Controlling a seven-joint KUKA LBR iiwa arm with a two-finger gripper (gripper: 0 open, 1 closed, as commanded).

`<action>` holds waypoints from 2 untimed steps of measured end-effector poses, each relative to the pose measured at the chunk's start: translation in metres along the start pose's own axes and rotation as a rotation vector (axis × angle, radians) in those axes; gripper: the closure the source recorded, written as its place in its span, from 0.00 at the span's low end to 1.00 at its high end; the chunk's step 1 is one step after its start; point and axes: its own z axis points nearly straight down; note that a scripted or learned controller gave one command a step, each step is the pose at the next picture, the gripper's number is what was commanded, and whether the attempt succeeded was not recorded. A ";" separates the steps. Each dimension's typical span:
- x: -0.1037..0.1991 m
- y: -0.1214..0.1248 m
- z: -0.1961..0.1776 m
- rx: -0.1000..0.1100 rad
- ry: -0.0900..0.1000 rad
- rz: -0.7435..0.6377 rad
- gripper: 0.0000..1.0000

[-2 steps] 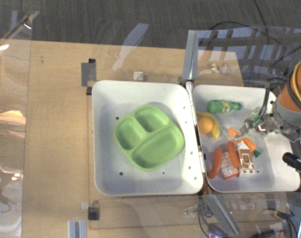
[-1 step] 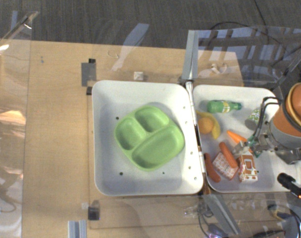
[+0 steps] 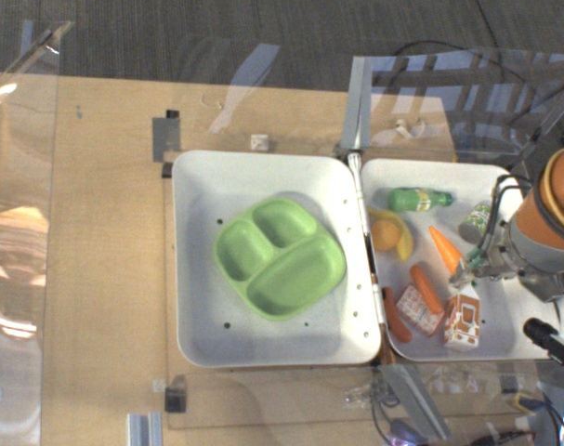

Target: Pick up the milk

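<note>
Find the milk [image 3: 463, 321] low in the right bin [image 3: 501, 340], down toward 6 o'clock of that bin. Looks like a small white box with red on it, lying flat on the bin floor. Runs long from about 12 o'clock to 6 o'clock, tipped just a tiny bit. Now look straight up from it to 12 o'clock and meet the gripper [image 3: 469, 269], hanging just above the top end of the box. So from the gripper, go to 6 o'clock to reach the milk, very near, maybe touching at the top end, hard to say. Cannot tell how wide the gripper is, too small and dark to see. Seems to have nothing in it, since the milk lies on the floor of the bin. Probably needs a small slide to 6 o'clock, then a squeeze across the short sides of the box. At 9 o'clock of the milk, just beside it, see a red checked packet [image 3: 417, 309] and a carrot [image 3: 427, 289]. Could get bumped. Farther off at 11 o'clock, spot a green bottle [image 3: 419, 198]. Well apart at 9 o'clock, find the left bin [image 3: 190, 249] with a green plate [image 3: 280, 256].
</note>
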 end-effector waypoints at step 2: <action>0.072 -0.008 -0.115 0.032 0.021 -0.222 1.00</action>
